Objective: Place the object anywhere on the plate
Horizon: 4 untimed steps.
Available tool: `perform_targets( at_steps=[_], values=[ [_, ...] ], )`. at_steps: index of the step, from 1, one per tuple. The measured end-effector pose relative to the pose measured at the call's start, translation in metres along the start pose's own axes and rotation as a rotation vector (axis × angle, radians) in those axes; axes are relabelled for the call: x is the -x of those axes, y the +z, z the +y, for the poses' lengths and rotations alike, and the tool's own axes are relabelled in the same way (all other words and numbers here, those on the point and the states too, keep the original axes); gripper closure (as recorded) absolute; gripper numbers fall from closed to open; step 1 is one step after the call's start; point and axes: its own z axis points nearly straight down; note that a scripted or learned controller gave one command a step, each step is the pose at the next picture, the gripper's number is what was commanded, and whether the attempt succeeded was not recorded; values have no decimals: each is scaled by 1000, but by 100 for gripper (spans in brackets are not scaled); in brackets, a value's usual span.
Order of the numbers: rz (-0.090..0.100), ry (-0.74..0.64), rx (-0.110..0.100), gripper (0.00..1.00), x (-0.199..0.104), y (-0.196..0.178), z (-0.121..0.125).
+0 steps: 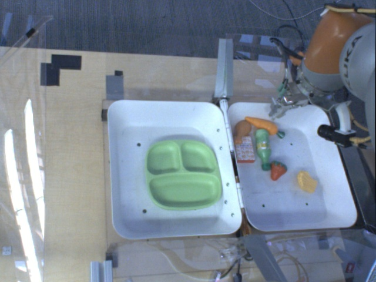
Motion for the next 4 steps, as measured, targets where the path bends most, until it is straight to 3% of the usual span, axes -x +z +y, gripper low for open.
perform_targets(
  at_steps=[1, 2, 3, 4],
  values=[
    [-2, -207, 1, 100, 73, -52, -15],
    [1, -171, 1, 100, 11, -71, -29],
    [1, -265, 1, 100, -16, -72, -14],
    [-2, 3, 1, 100, 60, -91, -32]
  ],
)
